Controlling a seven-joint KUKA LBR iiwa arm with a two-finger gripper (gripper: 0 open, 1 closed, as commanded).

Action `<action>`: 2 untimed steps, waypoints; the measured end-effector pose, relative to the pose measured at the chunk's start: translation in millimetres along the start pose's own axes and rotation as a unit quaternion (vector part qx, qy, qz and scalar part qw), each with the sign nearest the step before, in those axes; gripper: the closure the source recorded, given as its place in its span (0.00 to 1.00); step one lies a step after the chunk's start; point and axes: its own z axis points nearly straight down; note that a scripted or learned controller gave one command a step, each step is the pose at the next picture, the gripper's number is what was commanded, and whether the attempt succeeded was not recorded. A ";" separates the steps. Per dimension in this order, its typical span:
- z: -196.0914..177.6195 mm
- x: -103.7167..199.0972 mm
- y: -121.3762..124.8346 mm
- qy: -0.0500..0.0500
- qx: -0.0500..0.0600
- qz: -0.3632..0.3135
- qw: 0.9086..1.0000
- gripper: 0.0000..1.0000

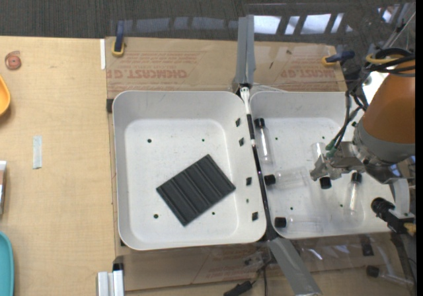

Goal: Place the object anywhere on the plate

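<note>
A: In the camera view, where is the dark grey ribbed rectangular plate (pixel 195 189)?

B: It lies flat and askew on the floor of the left shallow white plastic bin (pixel 132 106).

A: And the arm's two-finger gripper (pixel 325 170)?

B: It hangs over the right shallow white plastic bin (pixel 297 100), well apart from the plate. Whether its grip is released or clenched cannot be told, and the object cannot be made out.

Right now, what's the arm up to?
The KUKA arm reaches in over the right bin, its gripper low above the bin floor. A dark ribbed plate lies flat at an angle in the left bin, apart from the gripper. Nothing visibly rests on the plate yet.
</note>
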 end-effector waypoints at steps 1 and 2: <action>-21.6 74.5 58.9 -0.001 -0.001 -0.046 0.999 1.00; -47.8 151.2 38.7 -0.001 0.000 -0.028 1.000 1.00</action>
